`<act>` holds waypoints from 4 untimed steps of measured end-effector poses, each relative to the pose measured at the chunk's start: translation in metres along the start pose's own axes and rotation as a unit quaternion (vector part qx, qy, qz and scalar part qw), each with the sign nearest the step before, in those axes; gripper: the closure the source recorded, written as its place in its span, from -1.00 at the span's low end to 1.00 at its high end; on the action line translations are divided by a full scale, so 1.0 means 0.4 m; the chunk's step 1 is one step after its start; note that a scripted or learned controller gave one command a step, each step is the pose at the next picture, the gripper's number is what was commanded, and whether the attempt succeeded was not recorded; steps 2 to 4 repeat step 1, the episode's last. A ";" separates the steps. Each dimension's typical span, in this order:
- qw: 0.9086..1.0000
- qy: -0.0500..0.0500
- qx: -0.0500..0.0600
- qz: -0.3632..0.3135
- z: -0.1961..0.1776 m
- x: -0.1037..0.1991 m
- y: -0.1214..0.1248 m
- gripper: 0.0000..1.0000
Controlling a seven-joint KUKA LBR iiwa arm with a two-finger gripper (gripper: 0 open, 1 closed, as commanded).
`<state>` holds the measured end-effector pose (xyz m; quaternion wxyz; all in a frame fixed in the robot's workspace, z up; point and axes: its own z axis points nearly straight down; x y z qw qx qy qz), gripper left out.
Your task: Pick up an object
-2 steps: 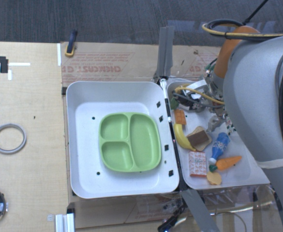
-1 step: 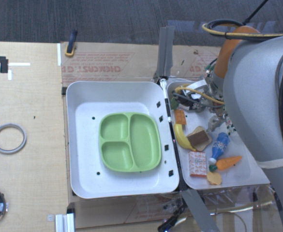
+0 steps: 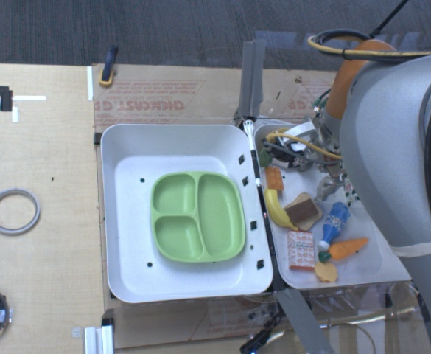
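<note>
Closest to the lens: grey arm, bulking over the right side of the right bin, with the gripper low among cables at that bin's far end. Cannot tell whether clenched or released; too cluttered and too small to read, and nothing visibly held. Below it in the same bin, a loose cluster of candidates: banana along the left wall, brown block touching the banana's inner curve, blue bottle just right of the block, orange carrot near the bottle's cap end, red-and-white box lying flat below the block, small yellow piece at the near edge. Next door, left bin holding a green divided plate. Judging by looks, probably all light toy pieces. Blue bottle likely stiff, smooth and round, so apt to roll or squirt out; best pinched across the middle of the body, at right angles to its length. Brown block perhaps soft and grippy, forgiving across its short width, though crowded by the banana. Box flat on the floor, little to catch except its long edges. Carrot tapered, so better taken at the thick end. Nearest to the gripper and freest of neighbours: the bottle.
</note>
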<state>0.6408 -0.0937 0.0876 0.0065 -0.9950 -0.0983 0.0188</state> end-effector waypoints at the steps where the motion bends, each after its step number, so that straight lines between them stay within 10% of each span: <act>1: 1.000 0.000 0.000 0.000 0.000 0.000 0.000 -1.00; 4: 1.000 0.000 0.000 0.000 0.000 0.000 0.000 -1.00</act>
